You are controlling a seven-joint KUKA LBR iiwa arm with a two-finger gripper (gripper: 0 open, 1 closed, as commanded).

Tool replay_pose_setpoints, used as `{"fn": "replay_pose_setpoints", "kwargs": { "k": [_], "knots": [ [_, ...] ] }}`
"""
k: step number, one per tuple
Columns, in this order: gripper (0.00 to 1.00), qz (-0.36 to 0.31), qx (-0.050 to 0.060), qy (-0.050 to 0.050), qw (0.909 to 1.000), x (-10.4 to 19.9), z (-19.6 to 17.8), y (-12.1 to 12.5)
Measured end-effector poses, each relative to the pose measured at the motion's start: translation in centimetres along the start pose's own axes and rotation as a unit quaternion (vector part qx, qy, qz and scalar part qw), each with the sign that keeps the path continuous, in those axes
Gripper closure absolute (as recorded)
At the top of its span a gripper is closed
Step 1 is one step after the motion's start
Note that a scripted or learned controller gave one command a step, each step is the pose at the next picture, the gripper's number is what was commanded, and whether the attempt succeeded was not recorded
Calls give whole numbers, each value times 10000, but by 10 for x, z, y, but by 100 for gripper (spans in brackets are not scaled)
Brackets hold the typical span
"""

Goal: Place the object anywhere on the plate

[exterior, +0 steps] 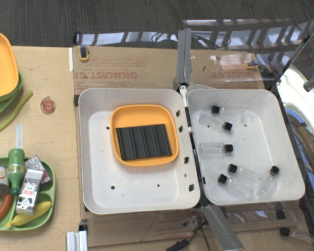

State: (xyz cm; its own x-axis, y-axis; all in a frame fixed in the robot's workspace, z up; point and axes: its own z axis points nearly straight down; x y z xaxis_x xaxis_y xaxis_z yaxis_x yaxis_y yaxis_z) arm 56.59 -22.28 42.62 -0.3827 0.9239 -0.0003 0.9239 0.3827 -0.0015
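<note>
Vials (222, 125), clear with black caps, lie scattered flat in the right bin (282, 187), loose for picking. Orange plate (144, 115) sits centre-frame in the left bin (94, 187), a dark ribbed block (144, 141) on it. Gripper state: cannot tell.

We see an orange plate (144, 110), squarish with rounded corners, lying flat in the upper middle of the left bin (97, 184). A dark grey ribbed slab (144, 141) rests on it and covers most of its floor. In the right bin (290, 184) we count six small clear vials with black caps, all on their sides: two near the top (215, 109) (227, 125), one mid-bin (228, 148), two close together lower down (232, 168) (222, 179), and one lower right (274, 170).
</note>
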Motion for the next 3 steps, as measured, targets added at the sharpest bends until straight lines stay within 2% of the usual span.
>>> {"fn": "replay_pose_setpoints", "kwargs": {
  "k": [1,2,3],
  "knots": [
    [0,-2098,-10,-7,9778,8,-16,-19],
    [0,-3801,-12,-12,9249,24,-16,-58],
    [0,-5455,-13,-17,8381,34,-16,-80]
  ]
}}
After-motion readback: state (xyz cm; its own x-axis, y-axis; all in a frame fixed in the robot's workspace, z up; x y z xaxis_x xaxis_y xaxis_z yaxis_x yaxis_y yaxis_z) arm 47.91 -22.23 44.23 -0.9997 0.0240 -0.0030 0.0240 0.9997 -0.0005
